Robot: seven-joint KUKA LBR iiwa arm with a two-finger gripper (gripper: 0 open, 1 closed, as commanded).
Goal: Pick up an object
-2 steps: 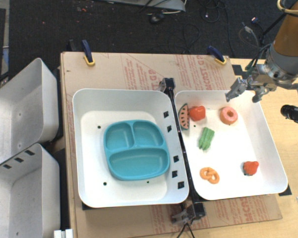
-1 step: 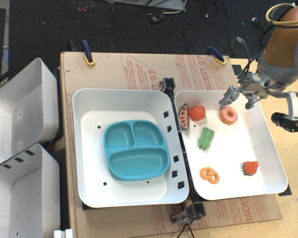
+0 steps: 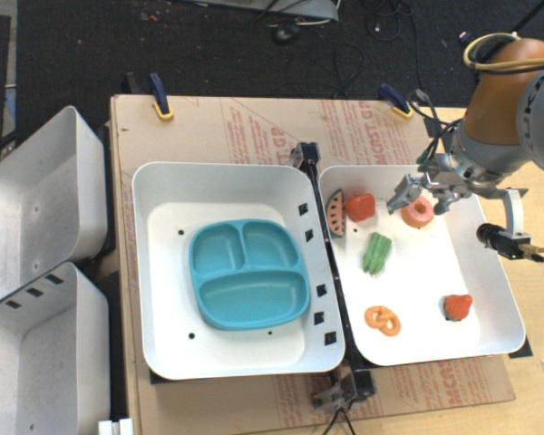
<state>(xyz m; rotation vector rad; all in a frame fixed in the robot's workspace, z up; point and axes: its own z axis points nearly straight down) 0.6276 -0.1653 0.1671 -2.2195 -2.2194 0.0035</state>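
We see the gripper [image 3: 423,198] spread open around the pink donut [image 3: 419,213], not closed on it, with the pepper [image 3: 376,253] below-left and the tomato [image 3: 360,207] left.

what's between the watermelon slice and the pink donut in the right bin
In the camera view, a red tomato-like piece sits between the watermelon slice and the pink donut, close beside the slice. The gripper hovers at the donut.

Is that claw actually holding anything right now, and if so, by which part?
It cannot be told. The claw sits right over a pink ring-shaped toy in the right bin, but the view does not show the ring caught between its fingers.
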